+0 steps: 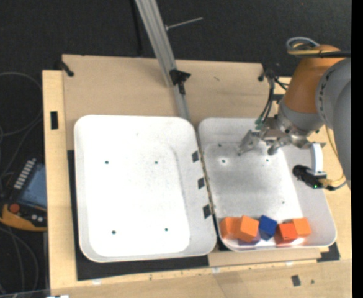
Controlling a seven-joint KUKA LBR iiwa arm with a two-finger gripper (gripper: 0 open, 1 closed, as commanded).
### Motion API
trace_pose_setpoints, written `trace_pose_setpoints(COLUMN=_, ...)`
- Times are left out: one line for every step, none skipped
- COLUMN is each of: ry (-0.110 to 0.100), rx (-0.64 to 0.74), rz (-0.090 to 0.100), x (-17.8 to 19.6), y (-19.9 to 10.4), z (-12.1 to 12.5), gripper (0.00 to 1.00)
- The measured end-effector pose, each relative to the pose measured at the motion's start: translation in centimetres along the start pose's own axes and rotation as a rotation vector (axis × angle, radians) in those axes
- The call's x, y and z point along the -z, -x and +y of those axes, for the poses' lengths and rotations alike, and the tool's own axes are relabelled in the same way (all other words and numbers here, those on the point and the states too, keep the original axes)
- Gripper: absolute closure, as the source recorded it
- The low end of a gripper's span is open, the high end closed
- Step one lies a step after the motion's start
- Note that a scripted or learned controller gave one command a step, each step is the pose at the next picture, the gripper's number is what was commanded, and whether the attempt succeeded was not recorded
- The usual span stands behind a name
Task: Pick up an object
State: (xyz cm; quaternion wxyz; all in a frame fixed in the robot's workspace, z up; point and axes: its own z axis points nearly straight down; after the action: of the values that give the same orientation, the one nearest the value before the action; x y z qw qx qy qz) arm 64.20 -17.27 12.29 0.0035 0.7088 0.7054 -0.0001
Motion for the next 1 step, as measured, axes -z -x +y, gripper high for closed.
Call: trace_pose_setpoints(ry=-0.005, rx=0.012, rz=0.008, x=-0.65, y=-8.93, z=-2.37, gripper=0.00)
